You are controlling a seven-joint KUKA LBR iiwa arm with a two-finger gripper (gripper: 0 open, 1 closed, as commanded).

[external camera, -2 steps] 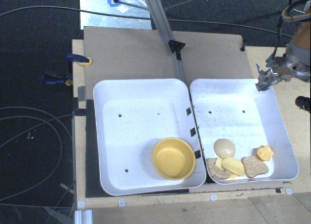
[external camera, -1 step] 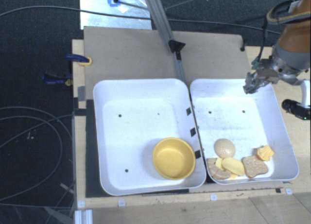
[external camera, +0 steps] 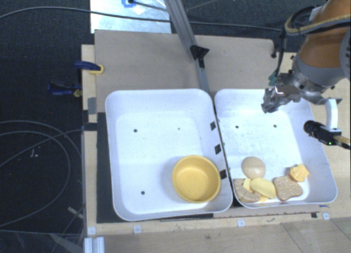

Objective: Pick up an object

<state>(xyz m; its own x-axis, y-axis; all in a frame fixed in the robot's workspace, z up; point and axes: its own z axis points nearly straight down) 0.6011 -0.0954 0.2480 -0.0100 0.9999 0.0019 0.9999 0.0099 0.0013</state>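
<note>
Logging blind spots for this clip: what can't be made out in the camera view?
- Gripper: too small and blurred to read its finger state.
- Arm: cut off by the right edge.
- Food pieces in the right bin: overlapping, so lower ones are partly hidden.

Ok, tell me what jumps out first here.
The yellow bowl sits at the near edge of the left bin. A heap of toy food fills the right bin's near end, and the gripper hangs over its far end.
</note>
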